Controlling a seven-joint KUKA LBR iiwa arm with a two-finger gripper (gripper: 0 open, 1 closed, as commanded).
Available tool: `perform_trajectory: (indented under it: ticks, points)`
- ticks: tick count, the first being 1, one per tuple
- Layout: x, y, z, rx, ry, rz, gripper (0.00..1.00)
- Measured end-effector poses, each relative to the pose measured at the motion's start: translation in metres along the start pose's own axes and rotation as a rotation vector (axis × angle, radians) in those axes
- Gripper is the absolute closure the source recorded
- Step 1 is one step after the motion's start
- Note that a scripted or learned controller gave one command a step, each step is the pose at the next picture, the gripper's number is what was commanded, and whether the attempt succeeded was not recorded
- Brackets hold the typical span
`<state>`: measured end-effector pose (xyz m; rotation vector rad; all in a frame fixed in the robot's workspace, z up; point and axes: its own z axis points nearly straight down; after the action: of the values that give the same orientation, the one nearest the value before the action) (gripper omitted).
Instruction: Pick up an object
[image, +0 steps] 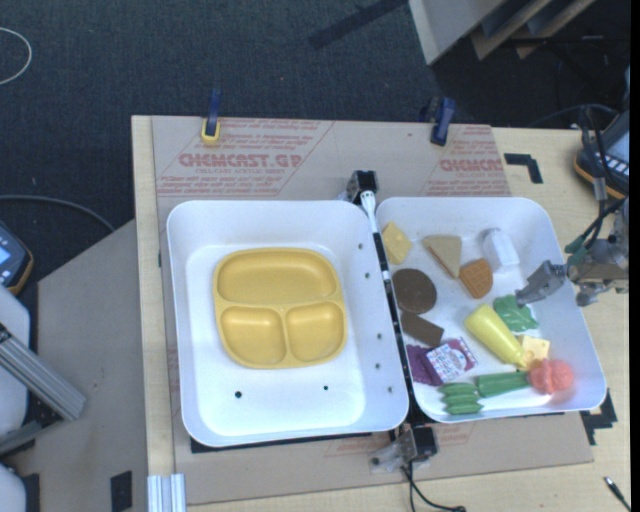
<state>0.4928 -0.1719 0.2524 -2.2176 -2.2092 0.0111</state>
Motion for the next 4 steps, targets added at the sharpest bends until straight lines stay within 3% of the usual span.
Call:
perform_trajectory:
  ticks: [1,3,4]
  points:
    - [0.001,0.002,-0.006,-0.013,-0.003,-0.004,0.0]
    - [-0.014,0.009,0.086,-0.01,-0.001,-0.003,0.0]
    - [-0.014,0.006,0.149,-0.006,0.0,-0.003,0.0]
